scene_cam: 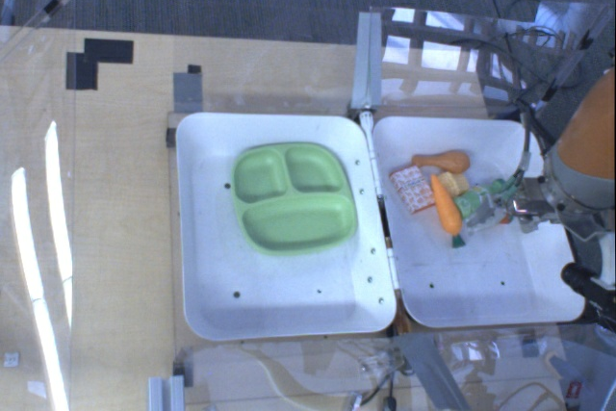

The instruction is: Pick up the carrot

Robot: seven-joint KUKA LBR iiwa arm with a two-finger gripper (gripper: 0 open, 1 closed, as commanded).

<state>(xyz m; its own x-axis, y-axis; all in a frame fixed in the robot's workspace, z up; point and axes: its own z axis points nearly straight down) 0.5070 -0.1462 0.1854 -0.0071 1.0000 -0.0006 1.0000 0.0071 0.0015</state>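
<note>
On the pale wooden tabletop (pixel 106 236), the left white bin (pixel 207 284) carries a green divided plate (pixel 292 197) at its middle, probably parked there as a place to drop things; nothing lies on it. Just past the seam, the right white bin (pixel 500 289) holds a cluster in its upper left part: a small red-and-white patterned packet (pixel 414 189), an orange-brown gourd-shaped toy (pixel 443 162) above it, and the carrot (pixel 446 205) lying on the bin floor, slanting down to the right with its leafy end low. A green item (pixel 474 204) sits touching the carrot's right side. The gripper (pixel 510 204) reaches in from the right edge, level with the carrot and just beside that green item; whether its fingers are open or closed I cannot tell.
</note>
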